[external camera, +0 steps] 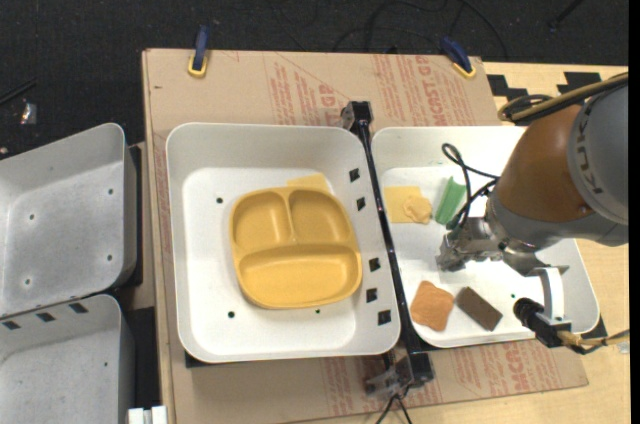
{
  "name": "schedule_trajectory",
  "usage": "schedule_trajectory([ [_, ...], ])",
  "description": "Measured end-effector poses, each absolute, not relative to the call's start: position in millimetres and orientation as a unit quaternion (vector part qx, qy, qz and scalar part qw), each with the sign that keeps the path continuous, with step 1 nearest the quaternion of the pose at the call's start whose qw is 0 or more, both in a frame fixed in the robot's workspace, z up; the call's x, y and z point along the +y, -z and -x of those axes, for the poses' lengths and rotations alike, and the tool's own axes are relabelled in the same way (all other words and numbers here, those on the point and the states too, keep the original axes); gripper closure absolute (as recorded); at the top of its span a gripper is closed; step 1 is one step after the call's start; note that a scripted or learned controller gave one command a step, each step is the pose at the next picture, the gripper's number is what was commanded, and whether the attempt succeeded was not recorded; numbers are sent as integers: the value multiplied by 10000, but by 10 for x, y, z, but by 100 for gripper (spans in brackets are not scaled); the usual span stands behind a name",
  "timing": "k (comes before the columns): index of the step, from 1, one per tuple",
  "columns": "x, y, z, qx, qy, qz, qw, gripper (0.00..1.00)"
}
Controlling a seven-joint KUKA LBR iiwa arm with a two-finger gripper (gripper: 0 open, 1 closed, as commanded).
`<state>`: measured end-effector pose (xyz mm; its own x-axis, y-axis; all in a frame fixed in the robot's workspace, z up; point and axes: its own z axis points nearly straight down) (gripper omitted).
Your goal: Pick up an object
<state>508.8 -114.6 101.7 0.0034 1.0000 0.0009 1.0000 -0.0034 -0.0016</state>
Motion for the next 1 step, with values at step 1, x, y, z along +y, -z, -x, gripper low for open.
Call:
schedule_trajectory([
  [1,-1125,-1440,-5081,-7077,9,7065,-13,100],
])
